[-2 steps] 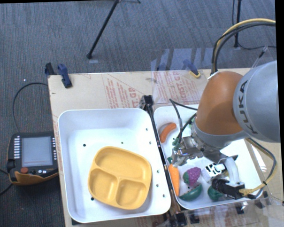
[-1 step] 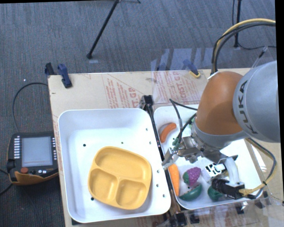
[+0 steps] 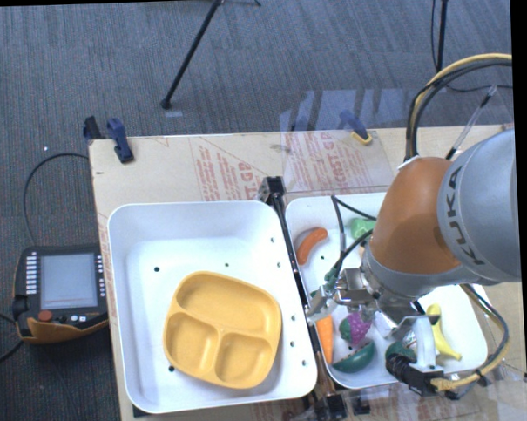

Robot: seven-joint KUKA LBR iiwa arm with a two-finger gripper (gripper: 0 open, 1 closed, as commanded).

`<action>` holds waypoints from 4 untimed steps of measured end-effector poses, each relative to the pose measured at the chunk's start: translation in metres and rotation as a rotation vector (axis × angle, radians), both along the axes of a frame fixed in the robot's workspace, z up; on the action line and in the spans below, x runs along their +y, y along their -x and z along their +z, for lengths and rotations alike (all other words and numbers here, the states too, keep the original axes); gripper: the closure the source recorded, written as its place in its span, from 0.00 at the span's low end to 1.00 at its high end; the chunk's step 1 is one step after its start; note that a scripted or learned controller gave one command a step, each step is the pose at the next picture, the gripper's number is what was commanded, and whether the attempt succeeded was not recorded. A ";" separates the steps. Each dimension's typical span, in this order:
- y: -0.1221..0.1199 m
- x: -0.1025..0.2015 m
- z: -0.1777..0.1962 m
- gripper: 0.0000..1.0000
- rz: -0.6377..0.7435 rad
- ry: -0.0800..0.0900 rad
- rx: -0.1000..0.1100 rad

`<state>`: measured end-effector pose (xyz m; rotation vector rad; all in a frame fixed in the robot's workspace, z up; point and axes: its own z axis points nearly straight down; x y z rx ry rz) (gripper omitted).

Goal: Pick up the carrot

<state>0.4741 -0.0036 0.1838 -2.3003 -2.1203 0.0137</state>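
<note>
Low in the right bin, against its left wall, the carrot is lying tip-down beside the purple grapes. Just above it the hand is hovering, probably lining up a descent. Whether it is open or gripping anything, I cannot tell.

Pincer low, arm overhead

The yellow tray looks like smooth, shiny plastic. Both white bins look smooth and a bit glossy. The bench top looks like matt brown cardboard. The floor looks like rough grey carpet.
</note>
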 end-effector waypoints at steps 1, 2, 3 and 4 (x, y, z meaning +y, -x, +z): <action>0.000 -0.001 0.000 0.00 -0.002 0.000 -0.001; 0.000 -0.001 0.000 0.00 -0.002 0.000 -0.001; 0.000 -0.001 0.000 0.00 -0.002 0.000 -0.001; 0.000 -0.001 0.000 0.00 -0.002 0.000 -0.001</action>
